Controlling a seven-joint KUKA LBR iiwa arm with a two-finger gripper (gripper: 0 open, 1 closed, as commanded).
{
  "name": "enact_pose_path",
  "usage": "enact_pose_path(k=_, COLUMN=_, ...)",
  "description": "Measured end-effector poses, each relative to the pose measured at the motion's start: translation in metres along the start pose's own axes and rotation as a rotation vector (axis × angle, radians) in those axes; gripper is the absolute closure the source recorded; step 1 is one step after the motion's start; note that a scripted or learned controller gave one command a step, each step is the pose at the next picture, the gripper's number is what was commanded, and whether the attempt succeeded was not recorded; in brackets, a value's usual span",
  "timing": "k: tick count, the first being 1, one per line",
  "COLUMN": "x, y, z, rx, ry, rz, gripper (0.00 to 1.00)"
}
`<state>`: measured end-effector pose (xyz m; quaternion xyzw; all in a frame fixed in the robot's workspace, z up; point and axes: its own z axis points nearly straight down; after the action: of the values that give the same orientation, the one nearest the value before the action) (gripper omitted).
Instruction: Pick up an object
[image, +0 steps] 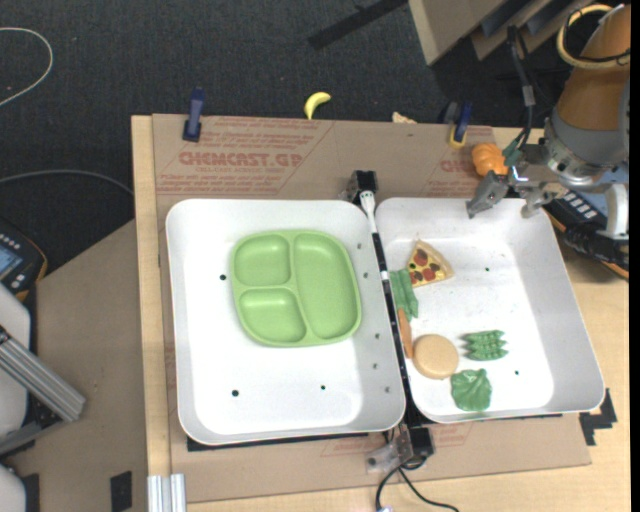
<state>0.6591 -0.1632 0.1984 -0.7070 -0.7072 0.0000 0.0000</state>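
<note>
White right bin (560, 330): green leafy piece (471, 389) at the near rim, round tan cookie (435, 356) and green pods (484, 345) behind, pizza slice (427, 265) farther, all nearer than and left of the gripper (508, 200). Bare floor lies between. Gripper open, empty, over the far rim.

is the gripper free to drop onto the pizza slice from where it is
Probably yes. The gripper hangs open over the right bin's far edge, holding nothing. The pizza slice lies flat and uncovered, with bare floor between it and the gripper; only the bin wall to its left is near.
</note>
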Motion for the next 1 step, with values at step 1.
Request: enact_pose_path(k=1, x=0.0531, y=-0.036, z=-0.0953, rx=-0.011, ry=0.0, rz=-0.006, gripper=0.0)
